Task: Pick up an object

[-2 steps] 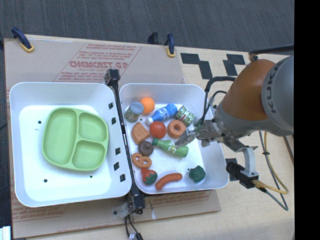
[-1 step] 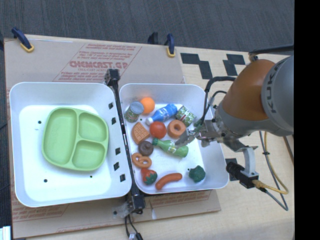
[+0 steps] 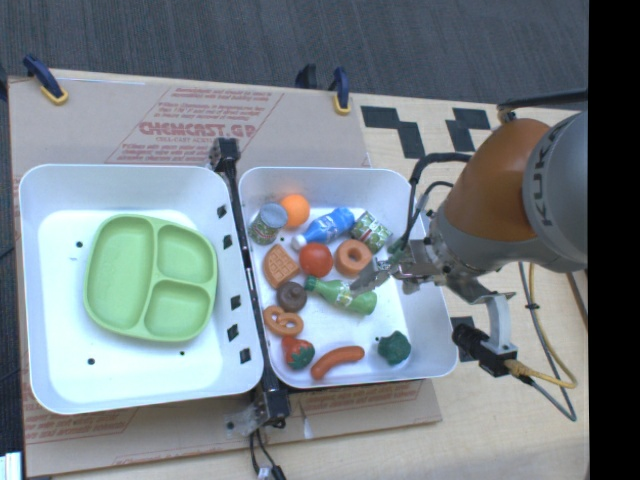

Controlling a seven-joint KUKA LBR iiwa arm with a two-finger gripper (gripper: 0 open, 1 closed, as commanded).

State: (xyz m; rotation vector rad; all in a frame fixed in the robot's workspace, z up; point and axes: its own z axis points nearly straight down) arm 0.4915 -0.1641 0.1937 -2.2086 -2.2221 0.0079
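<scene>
Toys fill the right bin (image 3: 420, 363), which sits on the surface next to the left bin (image 3: 40, 368); the left bin holds a green tray (image 3: 150, 278) with three parts. The grey arm (image 3: 510, 203) with its orange band comes in from the right edge of the surface; its hand (image 3: 372, 276) is low over the right bin, near the bin's right wall. The hand's tips are right at the green bottle (image 3: 345, 296); I cannot tell if they are spread or pinching, because they look small and blurry there. The green bottle lies on its side near the middle of the right bin, tilted, with its thin end toward the left bin.

Near the far wall of the right bin are a can (image 3: 266, 224), an orange ball (image 3: 294, 209), a blue bottle (image 3: 329, 224) and a green packet (image 3: 371, 231). Under them sit a waffle (image 3: 281, 265), a red tomato (image 3: 316, 259) and a brown donut ring (image 3: 353, 258); the tomato is between the waffle and the ring. A dark donut (image 3: 292, 295) lies just beside the green bottle's thin end; a pretzel (image 3: 283, 321) is below it. By the near wall are a strawberry (image 3: 298, 351), a sausage (image 3: 337, 361) and a dark green lump (image 3: 395, 348). Cardboard (image 3: 200, 123) with red print lies under both bins.
</scene>
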